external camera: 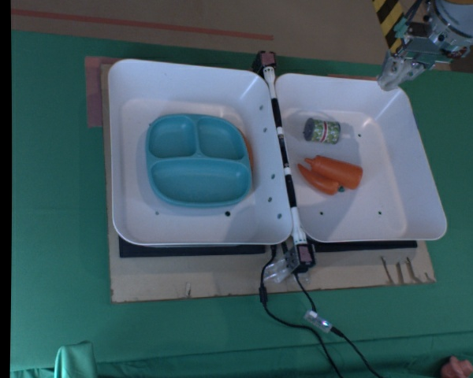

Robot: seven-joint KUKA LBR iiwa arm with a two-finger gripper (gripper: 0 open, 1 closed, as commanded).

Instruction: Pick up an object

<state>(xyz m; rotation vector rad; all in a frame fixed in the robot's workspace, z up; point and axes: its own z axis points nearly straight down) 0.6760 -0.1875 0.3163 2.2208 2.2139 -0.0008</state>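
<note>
A cable [299,305] trails nearest the camera. The left bin [134,93] holds a teal plate [197,160]. In the right bin [410,172], carrots [331,173] lie near a small can [322,130]. Farthest, the gripper [396,75] hovers over the bin's far corner, grasping nothing visible.

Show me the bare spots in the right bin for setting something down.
Right white bin: bare floor along the near edge and right wall. Crowded near the centre divider, where the small green-labelled can and orange plastic carrots lie.
</note>
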